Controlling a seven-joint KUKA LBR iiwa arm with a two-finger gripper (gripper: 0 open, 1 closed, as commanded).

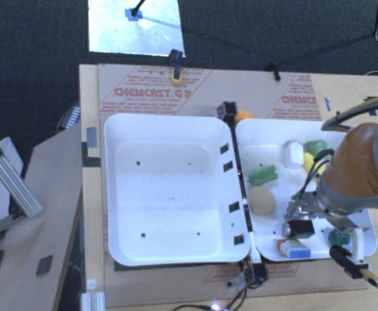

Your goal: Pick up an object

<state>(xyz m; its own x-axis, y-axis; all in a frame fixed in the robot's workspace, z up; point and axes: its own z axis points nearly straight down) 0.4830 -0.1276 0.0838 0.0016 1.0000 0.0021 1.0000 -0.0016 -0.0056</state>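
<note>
With the hand (297,214) low in the right bin (266,135), its grip state indeterminable, centre it over the nearby tan round object (262,201), clear of the green piece (262,174), before closing.

You're looking down from one fixed camera above the desk (195,86), at a slant, moderately far, both white bins (169,186) in frame.

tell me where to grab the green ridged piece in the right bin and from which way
Take the green ridged piece across its narrow width at mid-length, coming straight down. It lies flat and elongated on the right bin floor, with free space along both long sides; the round tan object sits just below it.
</note>
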